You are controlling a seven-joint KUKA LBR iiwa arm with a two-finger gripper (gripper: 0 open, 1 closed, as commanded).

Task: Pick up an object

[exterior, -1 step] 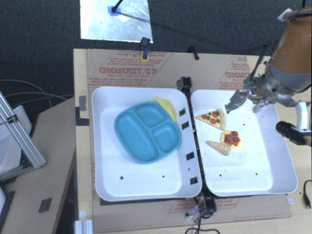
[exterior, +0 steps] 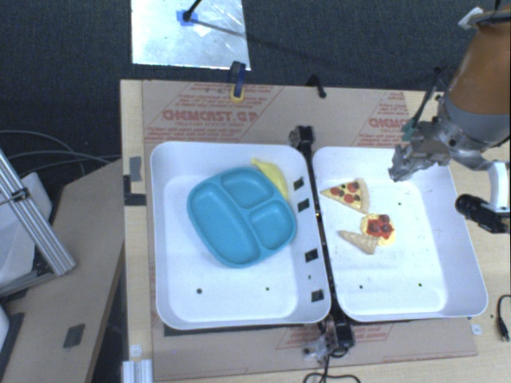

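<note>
Two white bins sit side by side on a counter (exterior: 200, 102). The right bin (exterior: 431, 294) holds two pizza slices (exterior: 348, 193) (exterior: 374, 231) – toys, near its left wall. The gripper (exterior: 402, 168) hovers over that bin's far right corner, apart from both slices; whether it is wide or narrow cannot be told. The left bin (exterior: 184, 302) holds a blue divided tray (exterior: 239, 218).

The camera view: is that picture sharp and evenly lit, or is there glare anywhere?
Camera view: lighting is soft and even, the white bins bright but not washed out; the foil sheet up top glints; the gripper looks slightly blurred; the pizza slices are small yet readable.
</note>
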